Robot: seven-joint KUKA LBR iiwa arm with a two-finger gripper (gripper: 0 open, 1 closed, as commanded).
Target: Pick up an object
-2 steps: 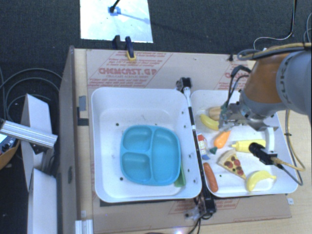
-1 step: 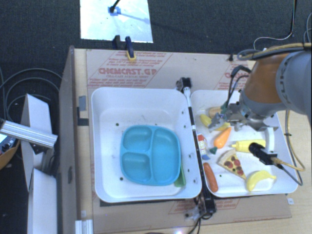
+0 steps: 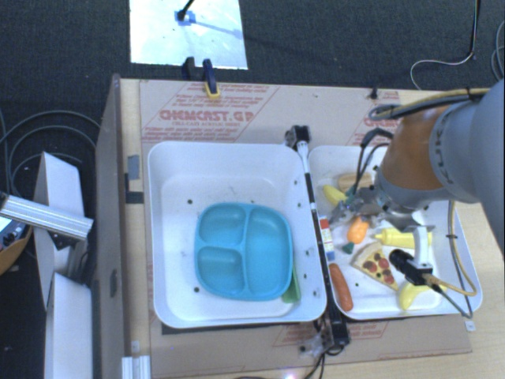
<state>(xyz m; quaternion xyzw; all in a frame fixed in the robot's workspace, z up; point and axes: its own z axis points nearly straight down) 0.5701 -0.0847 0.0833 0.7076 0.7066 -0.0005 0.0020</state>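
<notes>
Toys: your pick choices, carrot [image 3: 357,230], pizza [image 3: 376,264] and sausage [image 3: 341,286], are heaped in the right bin [image 3: 465,271].
Pincer [image 3: 353,205]: lowered by the carrot for a grab; you cannot tell its state.
Plate [image 3: 241,251]: alone in the left bin [image 3: 170,212].

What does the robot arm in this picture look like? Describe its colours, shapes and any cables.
The arm is thick, rounded and grey, with a broad orange band above the wrist. Thin black cables loop beside the band. The gripper at its tip is small, dark and metallic.
</notes>
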